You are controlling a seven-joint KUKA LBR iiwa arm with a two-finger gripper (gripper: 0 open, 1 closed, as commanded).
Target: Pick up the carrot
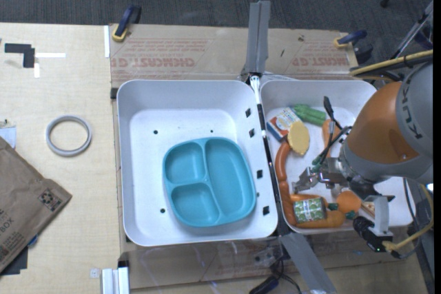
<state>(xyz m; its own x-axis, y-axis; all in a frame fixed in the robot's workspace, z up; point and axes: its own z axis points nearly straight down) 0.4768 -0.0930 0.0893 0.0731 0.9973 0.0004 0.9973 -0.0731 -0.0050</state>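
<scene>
Tool (308,180) first: your tool sits low in the right bin (358,89), near that bin's seven o'clock, and its metal tips are lost in the clutter, so you cannot tell whether it is spread or closed, and nothing can be seen held in it. Working left to right, the left bin (138,148) carries a blue divided plate (209,180) and needs no attention. In the right bin a long curved orange piece (282,165) runs along the left wall; just right of it lie a small labelled packet (308,209), a round yellow slice (299,138) at eleven o'clock and a green piece (308,113) at twelve. The carrot (348,201) seems to be the orange shape at five o'clock, partly under the wrist. Shift toward it, keep clear of the packet, and straddle its narrow width before closing.
</scene>
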